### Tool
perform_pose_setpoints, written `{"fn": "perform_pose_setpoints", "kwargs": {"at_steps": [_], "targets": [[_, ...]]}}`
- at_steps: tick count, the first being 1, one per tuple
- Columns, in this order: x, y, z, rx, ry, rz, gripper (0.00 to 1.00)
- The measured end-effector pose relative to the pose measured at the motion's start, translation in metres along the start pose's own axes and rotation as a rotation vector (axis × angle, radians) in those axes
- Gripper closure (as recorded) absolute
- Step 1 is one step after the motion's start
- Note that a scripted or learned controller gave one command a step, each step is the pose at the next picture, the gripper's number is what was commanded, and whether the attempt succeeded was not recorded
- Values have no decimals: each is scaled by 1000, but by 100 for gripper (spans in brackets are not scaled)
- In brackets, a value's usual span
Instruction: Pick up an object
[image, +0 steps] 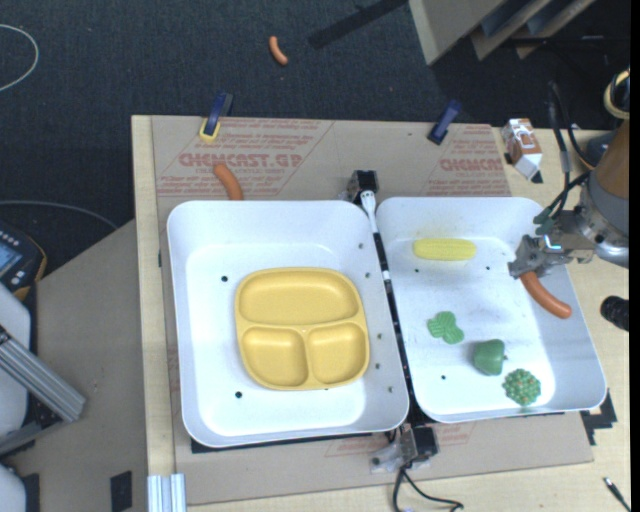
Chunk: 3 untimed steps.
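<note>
The right bin (570, 345) holds a yellow corn cob (445, 249) near its back, a small leafy green piece (445, 327) in the middle, a green pepper (488, 357) and a green broccoli head (521, 386) toward the front. An orange sausage (548, 297) lies slanted near the bin's right wall. My gripper (537, 264) hangs at the right side of this bin, directly over the sausage's upper end and touching or nearly touching it. The grey arm comes in from the right edge.
The left bin (195, 300) holds a yellow three-compartment tray (300, 328). A second orange sausage (229, 181) lies on the cardboard behind the left bin, and a third (278, 50) on the dark floor. Blue clamps (215, 115) (445, 122) grip the board's back edge.
</note>
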<state>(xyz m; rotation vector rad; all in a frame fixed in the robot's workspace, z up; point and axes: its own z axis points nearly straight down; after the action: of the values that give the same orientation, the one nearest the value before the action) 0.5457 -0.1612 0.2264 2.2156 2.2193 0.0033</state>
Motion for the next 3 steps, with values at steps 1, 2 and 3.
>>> {"fn": "perform_pose_setpoints", "kwargs": {"at_steps": [1,2,3], "targets": [[50,2,-10,3,4,-5,100],[103,1,7,9,5,-4,100],[140,-3,3,8,5,-3,100]]}}
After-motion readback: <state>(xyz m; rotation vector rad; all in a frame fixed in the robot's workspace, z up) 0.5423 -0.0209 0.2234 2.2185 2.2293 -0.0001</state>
